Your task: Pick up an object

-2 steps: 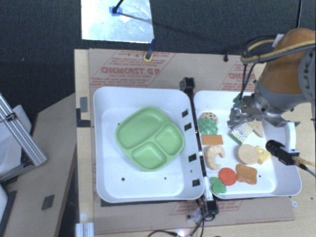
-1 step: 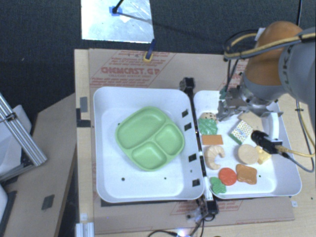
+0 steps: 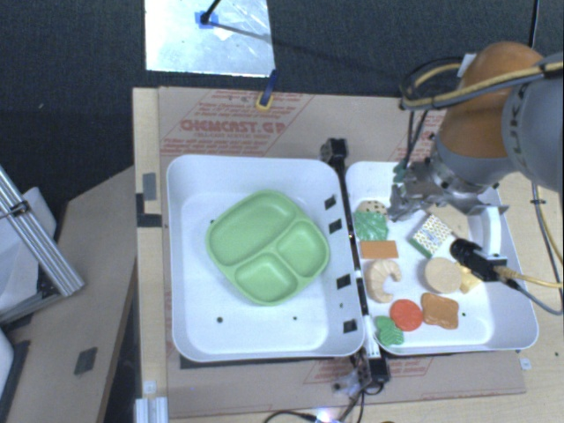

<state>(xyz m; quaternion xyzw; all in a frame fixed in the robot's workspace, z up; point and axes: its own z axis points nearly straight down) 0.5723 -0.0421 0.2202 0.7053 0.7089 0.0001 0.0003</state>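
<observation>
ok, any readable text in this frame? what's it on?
"CHEMCAST GP": red print on the brown sheet behind the bins, about as it reads; blurry.
Smaller red print lines around it and along the sheet's front edge: too blurred to read.
Green-patterned card in the right bin: no legible text.

Bright, even overhead light, slightly washed out. White bins (image 3: 256, 170) near overexposed, rims blown with little surface detail. Foil-like sheet (image 3: 210, 23) at top catches patchy glare. Dark floor around bench is underexposed, nearly featureless. Shadows soft and short; faint one under green tray (image 3: 267, 247). Arm (image 3: 493, 104) at right looks soft, mildly blurred. Overall low resolution, grainy, small food items in right bin lack sharp edges.
</observation>
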